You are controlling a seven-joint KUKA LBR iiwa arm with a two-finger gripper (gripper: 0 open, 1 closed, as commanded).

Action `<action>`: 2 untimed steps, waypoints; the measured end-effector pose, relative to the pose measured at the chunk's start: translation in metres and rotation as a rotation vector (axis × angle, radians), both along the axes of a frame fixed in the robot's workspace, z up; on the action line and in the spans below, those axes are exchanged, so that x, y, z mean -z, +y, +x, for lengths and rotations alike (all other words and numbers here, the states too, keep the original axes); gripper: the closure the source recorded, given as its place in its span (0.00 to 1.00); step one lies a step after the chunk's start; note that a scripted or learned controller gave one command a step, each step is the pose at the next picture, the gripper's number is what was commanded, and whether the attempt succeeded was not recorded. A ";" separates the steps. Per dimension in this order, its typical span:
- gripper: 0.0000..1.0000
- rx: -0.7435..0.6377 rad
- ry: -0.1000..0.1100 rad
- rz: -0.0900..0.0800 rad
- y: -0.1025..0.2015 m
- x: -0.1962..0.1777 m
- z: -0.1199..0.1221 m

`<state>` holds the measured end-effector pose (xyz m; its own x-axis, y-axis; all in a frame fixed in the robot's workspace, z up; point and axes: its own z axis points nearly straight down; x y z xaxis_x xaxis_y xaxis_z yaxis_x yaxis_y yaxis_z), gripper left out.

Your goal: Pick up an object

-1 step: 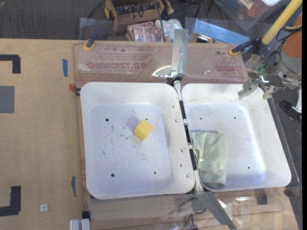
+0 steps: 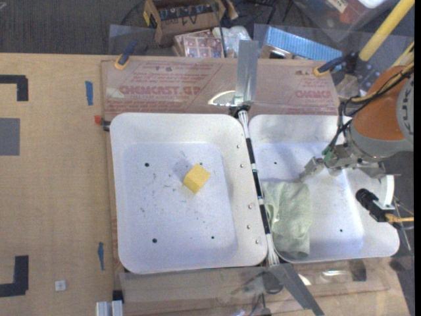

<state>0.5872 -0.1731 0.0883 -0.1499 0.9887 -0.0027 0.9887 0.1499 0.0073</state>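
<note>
Pale green cloth [image 2: 289,212] is lying crumpled in the right bin [image 2: 368,242], against the divider side and toward the near wall. The gripper [image 2: 314,167] is being held just above and beside the cloth's upper edge, reaching in from the right; whether it is touching the fabric cannot be told. How far the gripper is open cannot be told either, and nothing is seen held in it. A yellow block [image 2: 196,178] is sitting well apart in the left bin [image 2: 131,242], near its middle. Faded red lettering is showing on the cardboard sheet [image 2: 171,91] behind the bins, but it is too faint to be read reliably.
</note>
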 end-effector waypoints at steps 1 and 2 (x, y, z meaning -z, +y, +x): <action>0.00 -0.045 0.003 0.000 0.020 -0.017 0.020; 1.00 -0.042 -0.003 -0.001 0.019 -0.029 0.021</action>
